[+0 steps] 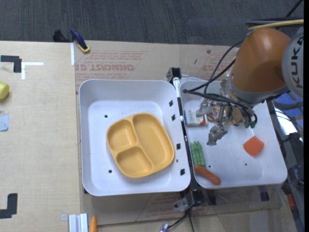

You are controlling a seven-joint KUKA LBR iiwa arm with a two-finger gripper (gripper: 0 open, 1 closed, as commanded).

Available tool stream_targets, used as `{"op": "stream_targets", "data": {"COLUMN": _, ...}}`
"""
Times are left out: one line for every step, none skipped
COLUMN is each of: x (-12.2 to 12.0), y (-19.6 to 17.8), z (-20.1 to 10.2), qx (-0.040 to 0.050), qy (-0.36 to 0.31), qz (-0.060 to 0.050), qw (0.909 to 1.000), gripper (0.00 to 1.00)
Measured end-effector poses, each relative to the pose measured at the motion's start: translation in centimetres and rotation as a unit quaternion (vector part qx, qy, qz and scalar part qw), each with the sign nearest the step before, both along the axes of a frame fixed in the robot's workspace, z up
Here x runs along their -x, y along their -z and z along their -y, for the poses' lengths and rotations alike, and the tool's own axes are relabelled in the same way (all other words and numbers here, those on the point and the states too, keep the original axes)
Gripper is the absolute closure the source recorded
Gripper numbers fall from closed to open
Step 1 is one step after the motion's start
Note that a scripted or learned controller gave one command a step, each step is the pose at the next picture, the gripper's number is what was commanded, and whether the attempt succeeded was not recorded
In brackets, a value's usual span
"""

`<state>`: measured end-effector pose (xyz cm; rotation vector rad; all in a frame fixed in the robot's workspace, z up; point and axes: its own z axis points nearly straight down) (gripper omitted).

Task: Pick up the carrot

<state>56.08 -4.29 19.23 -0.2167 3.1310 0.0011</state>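
The carrot [207, 174] is lying in the right bin [270, 175], at its near left corner, just beside the divider between the bins. It is showing as a short orange stub, tilted, with its left end slightly redder. Just beyond it a bunch of green beans [197, 153] is lying lengthwise along the bin's left wall, its near end almost touching the carrot. To the right, an orange block [253, 146] is sitting well apart from both. Farther back, a small printed packet [194, 118] is resting against the left wall.

The left bin [91, 144] is holding a yellow divided plate [140, 144] with three compartments.

The gripper [216, 135] is hanging over the middle of the right bin, between the packet and the orange block, with nothing seen between its fingers; cables and the wrist are crowding it, so its spread is hard to make out. The arm's orange band [260, 57] is covering the bin's far right part.
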Motion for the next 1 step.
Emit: {"op": "stream_targets", "data": {"x": 4.45, "y": 0.05, "z": -7.41, "qx": 0.0, "qy": -0.004, "qz": -0.001, "qw": 1.0, "gripper": 0.0}}
